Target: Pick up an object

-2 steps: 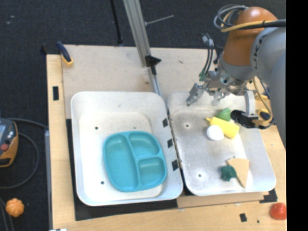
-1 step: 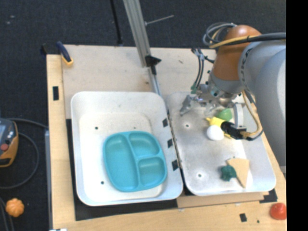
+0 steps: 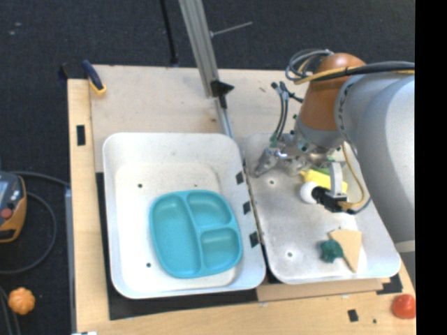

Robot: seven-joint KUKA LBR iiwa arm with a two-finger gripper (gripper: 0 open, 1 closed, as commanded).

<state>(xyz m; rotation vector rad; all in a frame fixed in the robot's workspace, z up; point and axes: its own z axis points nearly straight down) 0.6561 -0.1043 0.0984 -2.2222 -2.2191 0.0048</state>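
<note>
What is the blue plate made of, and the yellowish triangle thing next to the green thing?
The blue plate looks like plastic: one even turquoise colour, smooth moulded compartments, rounded edges. The triangle looks like wood or foam: flat, pale tan, matte. I can't tell which from here.

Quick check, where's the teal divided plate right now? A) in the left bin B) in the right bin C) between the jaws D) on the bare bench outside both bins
A: the teal plate lies flat on the floor of the left bin, apart from the gripper, which sits over the right bin.
</note>
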